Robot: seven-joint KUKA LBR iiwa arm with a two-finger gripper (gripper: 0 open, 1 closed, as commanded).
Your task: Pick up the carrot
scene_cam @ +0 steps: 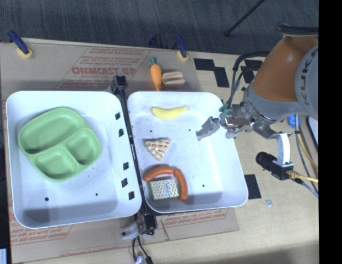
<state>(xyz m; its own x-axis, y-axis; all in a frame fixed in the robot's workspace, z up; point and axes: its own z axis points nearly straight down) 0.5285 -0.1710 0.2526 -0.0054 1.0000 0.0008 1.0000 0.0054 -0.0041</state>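
The carrot (155, 75) lies on cardboard (99, 65) printed "CHEMCAST GP", beyond the right bin's (228, 164) far edge. The hand (206, 129) hovers over that bin; its grip is unclear.

fixed overhead camera, slanted down, both bins (118, 100) framed

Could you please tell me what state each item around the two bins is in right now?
carrot: lying on the bench behind the bins, outside both, not held.
bun-like item: on the bench beside the carrot.
banana: lying in the right bin.
waffle wedge: flat in the right bin.
sausage: curled around a small square item.
green divided plate: in the left bin.
claw: over the right bin.
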